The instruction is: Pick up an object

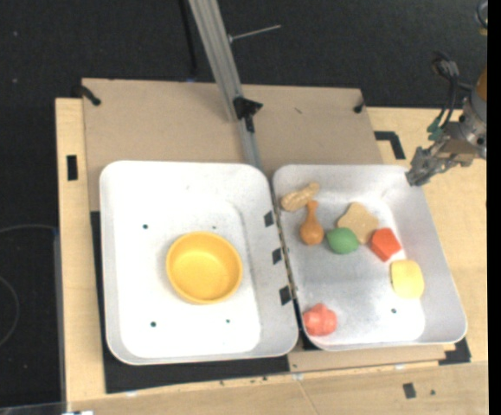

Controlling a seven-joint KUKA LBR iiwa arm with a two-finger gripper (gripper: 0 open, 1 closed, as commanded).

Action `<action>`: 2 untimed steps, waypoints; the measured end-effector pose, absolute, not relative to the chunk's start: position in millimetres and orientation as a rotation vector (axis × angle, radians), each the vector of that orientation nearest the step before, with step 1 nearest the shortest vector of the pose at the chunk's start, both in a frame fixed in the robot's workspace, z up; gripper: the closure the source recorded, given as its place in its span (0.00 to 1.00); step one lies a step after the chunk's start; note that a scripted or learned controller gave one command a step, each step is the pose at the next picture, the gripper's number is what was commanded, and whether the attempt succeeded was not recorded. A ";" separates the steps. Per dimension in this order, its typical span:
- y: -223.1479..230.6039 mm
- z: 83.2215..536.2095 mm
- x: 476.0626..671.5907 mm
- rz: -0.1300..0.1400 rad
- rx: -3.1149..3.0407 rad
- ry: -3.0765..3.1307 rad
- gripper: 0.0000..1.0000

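A pale wooden bench point(77, 232) stands on a dark floor, with a brown board laid across its back half. Two shallow white bins sit on it side by side. The left bin point(129, 206) holds a yellow bowl point(203, 267), upright, near its middle. The right bin point(423, 318) holds the small things: a tan peanut-shaped piece point(299, 198) at the back left, an orange drumstick-shaped piece point(311, 227) just in front of it, a green ball point(343, 240) touching a tan bread-like slice point(359, 220), a red block point(385, 244) just right of the ball, a yellow block point(407, 278) in front of the red one, and a pink lump point(320, 319) at the front left corner. A grey metal post point(220, 59) slants up from the seam between the bins toward the top of the view.

The arm enters at the right edge, above the back right corner of the right bin. Its gripper point(419, 174) points down and left, its tip over the bin's back right rim, well apart from every object. Nothing sits between its fingers; whether they stand wide or narrow cannot be told.
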State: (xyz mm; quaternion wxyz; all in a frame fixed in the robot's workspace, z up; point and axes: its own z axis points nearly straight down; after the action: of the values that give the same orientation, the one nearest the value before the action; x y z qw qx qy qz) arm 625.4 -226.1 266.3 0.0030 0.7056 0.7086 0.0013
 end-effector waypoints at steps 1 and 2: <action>-175.3 273.1 613.1 0.002 2.214 2.228 1.00; -121.1 266.7 597.2 0.002 2.214 2.228 1.00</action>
State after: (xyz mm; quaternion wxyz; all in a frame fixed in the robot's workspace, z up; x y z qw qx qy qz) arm 597.2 -121.1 266.7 0.0003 0.7048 0.7094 0.0006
